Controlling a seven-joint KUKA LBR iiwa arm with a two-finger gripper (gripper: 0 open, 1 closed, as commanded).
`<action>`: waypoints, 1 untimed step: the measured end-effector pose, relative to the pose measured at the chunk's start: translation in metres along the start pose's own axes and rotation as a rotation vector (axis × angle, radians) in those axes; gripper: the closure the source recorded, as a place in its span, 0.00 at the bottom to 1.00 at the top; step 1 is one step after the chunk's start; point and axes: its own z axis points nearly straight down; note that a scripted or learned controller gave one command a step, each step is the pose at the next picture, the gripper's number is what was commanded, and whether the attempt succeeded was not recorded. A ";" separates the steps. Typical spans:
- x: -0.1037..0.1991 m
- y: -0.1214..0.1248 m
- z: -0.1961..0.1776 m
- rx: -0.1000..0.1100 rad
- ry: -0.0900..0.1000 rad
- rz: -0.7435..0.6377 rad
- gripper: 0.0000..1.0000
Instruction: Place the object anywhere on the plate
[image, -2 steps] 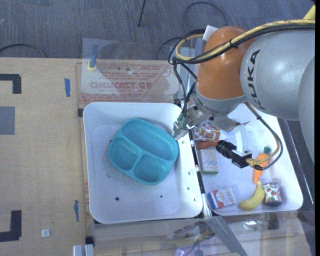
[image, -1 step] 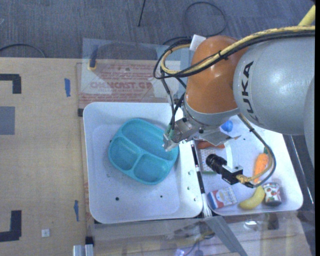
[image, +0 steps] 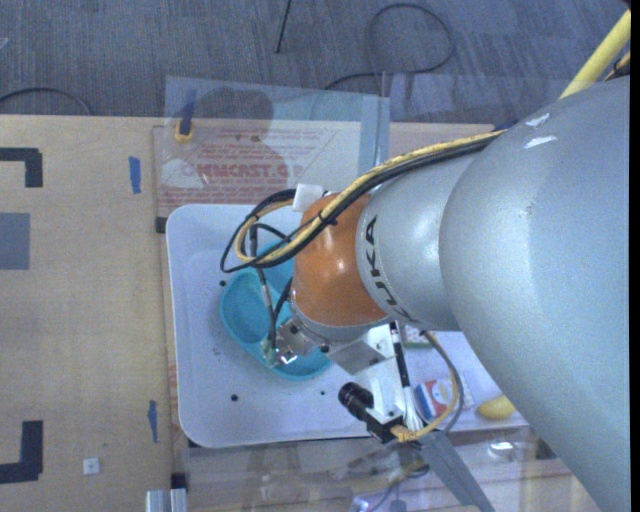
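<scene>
Looming closest to the lens is my own grey arm (image: 520, 260), sweeping in from the right, with the orange band (image: 335, 265) above my wrist hanging directly over the teal plate (image: 250, 310). That plate lies in the left-hand white bin (image: 200, 400), and I take it as my landmark. My wrist covers the plate's right half, and black cables (image: 250, 235) loop just above the plate's upper rim. My gripper (image: 285, 348) sits low at the plate's lower right edge, hidden beneath the wrist, so whether it is clenched, released or grasping anything I cannot tell.

Well to the right of the plate, past my wrist hardware, a small yellow object (image: 497, 407) rests beside a printed red-and-blue packet (image: 432, 398). It may be the task's thing, but I cannot be sure, since anything under my wrist is concealed.

My judgement: I am at the placing step, poised over the plate. If something is in my grasp, the next move calls for letting go squarely over the dish and lifting straight up. If not, I must travel right to the yellow piece.
</scene>
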 end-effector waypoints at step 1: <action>-0.073 0.060 0.009 0.087 0.063 0.076 1.00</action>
